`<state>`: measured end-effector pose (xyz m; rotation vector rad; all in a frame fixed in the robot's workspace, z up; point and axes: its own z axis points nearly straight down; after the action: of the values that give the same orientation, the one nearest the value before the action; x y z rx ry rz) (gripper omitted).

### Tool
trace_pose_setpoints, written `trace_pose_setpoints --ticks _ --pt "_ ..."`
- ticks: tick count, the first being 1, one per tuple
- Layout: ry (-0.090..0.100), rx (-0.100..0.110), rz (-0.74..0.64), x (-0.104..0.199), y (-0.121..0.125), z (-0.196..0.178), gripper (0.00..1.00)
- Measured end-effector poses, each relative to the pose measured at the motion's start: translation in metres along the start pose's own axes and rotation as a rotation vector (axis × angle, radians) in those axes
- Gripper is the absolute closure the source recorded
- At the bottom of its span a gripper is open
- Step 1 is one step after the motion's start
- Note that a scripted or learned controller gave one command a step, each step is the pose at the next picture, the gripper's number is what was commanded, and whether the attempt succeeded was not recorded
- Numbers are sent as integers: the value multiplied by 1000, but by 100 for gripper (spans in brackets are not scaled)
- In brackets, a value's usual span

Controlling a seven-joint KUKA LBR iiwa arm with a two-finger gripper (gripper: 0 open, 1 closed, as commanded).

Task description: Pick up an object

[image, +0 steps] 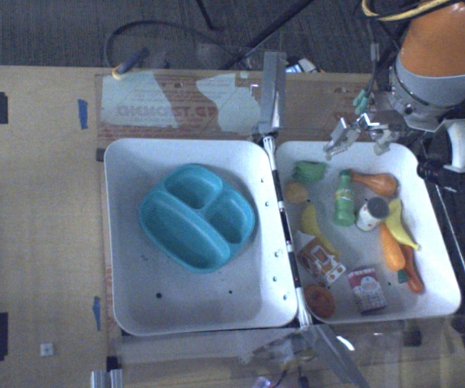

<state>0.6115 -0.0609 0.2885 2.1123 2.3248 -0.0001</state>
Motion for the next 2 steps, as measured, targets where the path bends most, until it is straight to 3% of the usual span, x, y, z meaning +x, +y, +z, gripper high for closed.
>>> trace_pose_setpoints --ticks 1,2 --pt "0 -1 -123 -48 -29 110 0" --pt "2 2 -198 -52 -29 125 0"
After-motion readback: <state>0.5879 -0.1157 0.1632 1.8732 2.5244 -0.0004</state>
